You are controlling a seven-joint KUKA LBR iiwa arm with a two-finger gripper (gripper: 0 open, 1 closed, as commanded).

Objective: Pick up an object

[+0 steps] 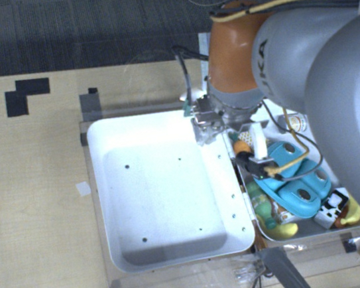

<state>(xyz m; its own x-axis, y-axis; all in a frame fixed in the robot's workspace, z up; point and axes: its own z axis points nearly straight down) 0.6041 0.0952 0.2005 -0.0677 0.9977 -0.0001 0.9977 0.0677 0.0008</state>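
The arm comes in from the right and hangs over the right bin (269, 235), hiding most of it. My gripper (236, 139) is low at that bin's far left corner, beside the wall shared with the left bin. Just below it sits a small orange thing (240, 145). A blue shoe-like object with holes (299, 190) lies in the middle of the right bin. At the near end there are a green object (262, 207), a yellow piece (285, 229), a black-and-white item (333, 205) and another yellow piece (353, 214).
The left white bin (112, 204) stands beside the right one, their walls touching along the middle. Black tape marks (25, 94) lie on the wooden bench at far left. Metal brackets hold the bins at their corners.
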